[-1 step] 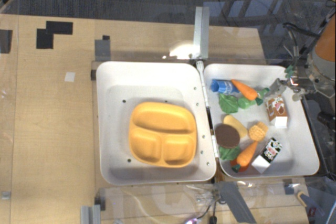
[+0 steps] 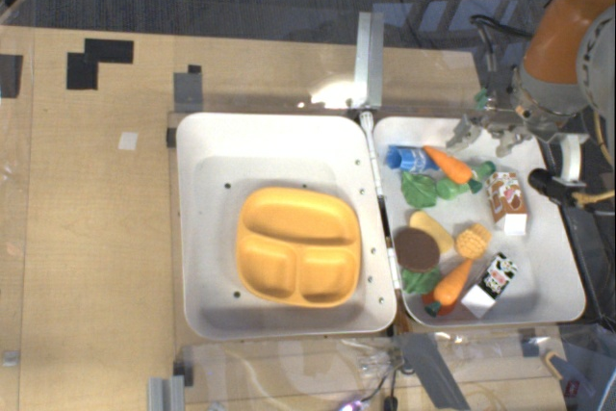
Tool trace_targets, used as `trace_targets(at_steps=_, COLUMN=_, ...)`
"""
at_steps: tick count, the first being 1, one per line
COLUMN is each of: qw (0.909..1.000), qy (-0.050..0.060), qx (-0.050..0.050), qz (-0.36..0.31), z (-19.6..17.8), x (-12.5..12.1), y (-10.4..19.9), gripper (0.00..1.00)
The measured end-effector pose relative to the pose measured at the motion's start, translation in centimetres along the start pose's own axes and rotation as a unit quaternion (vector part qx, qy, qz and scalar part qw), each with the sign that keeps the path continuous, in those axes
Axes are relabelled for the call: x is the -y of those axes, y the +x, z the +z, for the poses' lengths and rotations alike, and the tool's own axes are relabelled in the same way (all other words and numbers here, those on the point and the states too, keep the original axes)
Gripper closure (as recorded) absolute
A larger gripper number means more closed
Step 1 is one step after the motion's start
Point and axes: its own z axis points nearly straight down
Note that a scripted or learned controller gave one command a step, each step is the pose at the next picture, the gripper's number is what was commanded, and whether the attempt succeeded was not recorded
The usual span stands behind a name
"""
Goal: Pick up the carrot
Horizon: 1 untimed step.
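Note:
Two carrots lie in the right bin. One carrot lies slantwise near the bin's back, its green end toward a green leafy piece. The other carrot rests near the front edge, beside a brown round piece. My gripper hangs over the back of the right bin, just right of and above the back carrot. Its fingers are spread open and nothing sits between them.
The right bin also holds a blue packet, a brown carton, a yellow corn piece and a black-and-white carton. A yellow divided tray sits in the left bin. A metal post rises between the bins.

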Motion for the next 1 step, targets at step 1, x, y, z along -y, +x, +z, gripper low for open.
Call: trace_targets(at_steps=1, qw=0.9975, qy=-0.003, qx=0.001, qz=-0.071, z=7.95, x=-1.01, y=-1.13, gripper=0.0)
